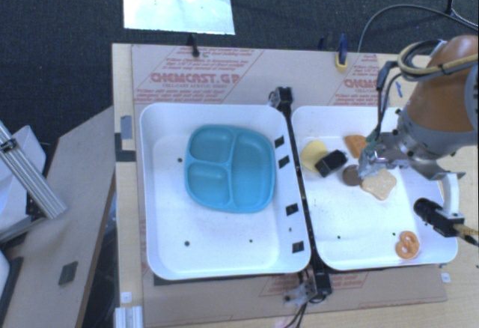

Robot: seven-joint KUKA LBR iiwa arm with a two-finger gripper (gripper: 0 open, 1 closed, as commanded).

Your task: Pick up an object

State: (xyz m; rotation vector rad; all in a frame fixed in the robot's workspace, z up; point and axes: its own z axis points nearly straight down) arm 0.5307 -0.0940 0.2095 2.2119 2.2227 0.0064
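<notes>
Camera view above the bench: the grey arm, its orange band catching the light, is stretching in from the right over the right bin. Its gripper is hanging low over the middle of that bin, with a tan toast-shaped slice lying just below and to the right of its tip and a small brown disc just to its left. Whether the gripper is spread wide, narrowed or holding anything cannot be told from this angle, because the wrist is hiding the tip.

Other pieces are sitting around it in the right bin. An orange piece is lying just above the gripper. A black block is resting against a yellow wedge near the bin's left wall. An orange pretzel is lying well apart from the rest, near the front right corner.

Next door, the left bin is carrying a blue divided plate, which is lying flat near its middle with three compartments facing up. Both bins are sitting side by side, touching along their shared edge, on a pale board with red lettering.
</notes>
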